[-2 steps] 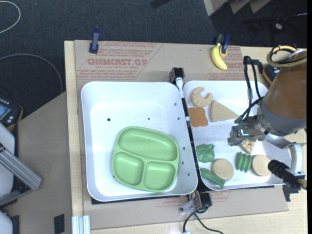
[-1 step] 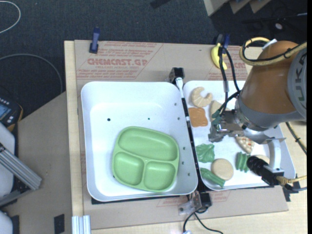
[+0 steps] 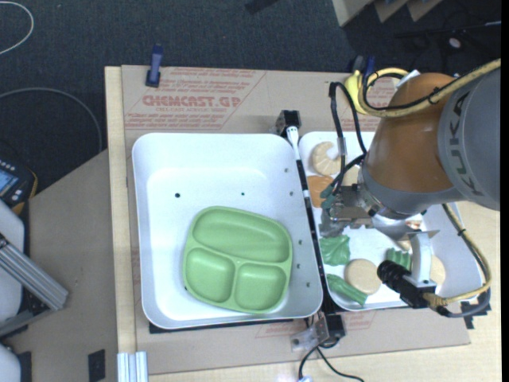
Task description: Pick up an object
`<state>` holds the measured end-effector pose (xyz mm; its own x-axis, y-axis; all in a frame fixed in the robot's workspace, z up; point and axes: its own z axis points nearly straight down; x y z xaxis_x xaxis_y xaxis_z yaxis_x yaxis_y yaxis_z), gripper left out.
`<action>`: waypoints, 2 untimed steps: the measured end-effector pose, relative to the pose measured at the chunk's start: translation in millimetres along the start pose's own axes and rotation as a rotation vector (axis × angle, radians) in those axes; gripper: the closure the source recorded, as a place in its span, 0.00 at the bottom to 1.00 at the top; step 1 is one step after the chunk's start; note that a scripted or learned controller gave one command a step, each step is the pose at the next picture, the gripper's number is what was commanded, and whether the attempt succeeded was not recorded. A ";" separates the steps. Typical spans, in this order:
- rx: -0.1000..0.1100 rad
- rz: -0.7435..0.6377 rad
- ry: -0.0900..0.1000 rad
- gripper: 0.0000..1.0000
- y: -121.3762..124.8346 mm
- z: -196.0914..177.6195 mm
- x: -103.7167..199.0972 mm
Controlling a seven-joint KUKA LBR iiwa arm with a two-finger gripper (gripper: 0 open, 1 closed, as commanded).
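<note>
Reaching in from the right: grey KUKA arm [image 3: 477, 142], its orange band [image 3: 406, 146] bulking over the far half of the right bin [image 3: 469, 281]. Below the band, the gripper [image 3: 347, 213], low over the left part of that bin, close to the wall shared with the left bin [image 3: 159, 181]. Spread or pressed together: cannot tell, with the wrist hiding the tip from above. Nothing seen pinched.

Pickable things all in the right bin. At the far left corner, a pale round piece [image 3: 324, 157], partly covered by the arm. Just nearer than that, an orange-brown piece [image 3: 317, 188], right beside the gripper's far side. On the near side of the gripper, a green leafy piece [image 3: 335, 250], close under the metal, touching or not hard to say. Nearer still, a tan disc [image 3: 362, 274], lying against a second green piece [image 3: 347, 290] at the near wall. Farther right, a yellowish piece [image 3: 435, 269], half behind a black fitting [image 3: 402, 283] and its cable.

In the left bin, only a green divided plate [image 3: 237, 259] with three compartments, lying flat in the near half, well apart from the gripper.

Under both bins, a brown board [image 3: 191, 94] printed with red "CHEMCAST GP" lettering. At its far left edge, a blue clamp [image 3: 153, 66]. Between the bins at the far side, a black clamp [image 3: 288, 122]. Behind the arm, a yellow cable loop [image 3: 380, 87].
</note>
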<state>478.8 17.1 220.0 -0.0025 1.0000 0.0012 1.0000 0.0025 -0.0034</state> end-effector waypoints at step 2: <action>-0.016 -0.003 0.001 1.00 1.4 -96.8 43.0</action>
<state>480.5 59.9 316.9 -0.0054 1.0000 0.0025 0.9999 0.0054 0.0128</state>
